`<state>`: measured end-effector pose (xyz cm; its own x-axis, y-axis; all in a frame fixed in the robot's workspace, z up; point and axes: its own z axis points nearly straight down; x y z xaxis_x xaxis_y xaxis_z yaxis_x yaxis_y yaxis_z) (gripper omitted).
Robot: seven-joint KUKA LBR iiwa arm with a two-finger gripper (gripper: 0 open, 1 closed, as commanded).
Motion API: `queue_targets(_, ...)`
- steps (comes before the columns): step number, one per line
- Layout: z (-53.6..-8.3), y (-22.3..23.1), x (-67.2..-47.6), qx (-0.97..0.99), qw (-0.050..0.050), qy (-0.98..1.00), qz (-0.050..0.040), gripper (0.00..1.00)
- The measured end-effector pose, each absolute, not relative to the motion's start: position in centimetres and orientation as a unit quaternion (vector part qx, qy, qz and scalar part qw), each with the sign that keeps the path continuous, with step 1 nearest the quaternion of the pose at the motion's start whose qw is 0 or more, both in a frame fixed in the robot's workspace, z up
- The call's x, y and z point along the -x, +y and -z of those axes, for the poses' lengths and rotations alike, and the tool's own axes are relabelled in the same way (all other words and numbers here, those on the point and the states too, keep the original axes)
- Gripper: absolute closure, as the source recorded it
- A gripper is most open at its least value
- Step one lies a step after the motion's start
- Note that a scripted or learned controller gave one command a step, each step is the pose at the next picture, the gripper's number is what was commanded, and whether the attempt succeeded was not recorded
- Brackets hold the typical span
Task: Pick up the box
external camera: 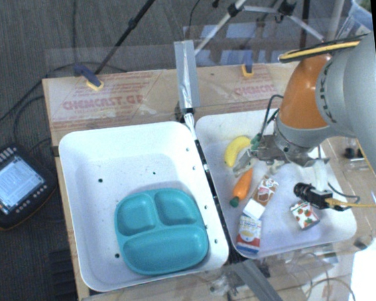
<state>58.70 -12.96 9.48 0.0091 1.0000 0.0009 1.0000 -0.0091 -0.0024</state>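
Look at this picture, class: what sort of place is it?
Probably a robotics lab: a grey and orange robot arm reaches over two white bins, a handheld control pendant lies on the floor, and tripod legs stand behind.

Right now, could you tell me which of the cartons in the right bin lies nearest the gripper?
The small brown-and-red carton beside the carrot, just below the gripper; the strawberry carton and the blue-based one lie farther off.

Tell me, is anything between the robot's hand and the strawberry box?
Not really. The gripper hangs by the banana, and the strawberry box lies lower right. The small carton sits beside that path, not across it.
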Motion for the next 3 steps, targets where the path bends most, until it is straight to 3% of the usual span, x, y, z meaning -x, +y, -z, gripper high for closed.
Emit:
queue_targets(1,-9.1,-11.5,-53.6,0.744,-0.007,-0.668,0.0041,0.00)
queue_targets(2,-9.1,-12.5,-48.9,0.728,-0.008,-0.686,0.0050,0.00)
queue_targets(3,-15.3,-18.3,-52.3,0.693,0.001,-0.721,-0.0008,0.00)
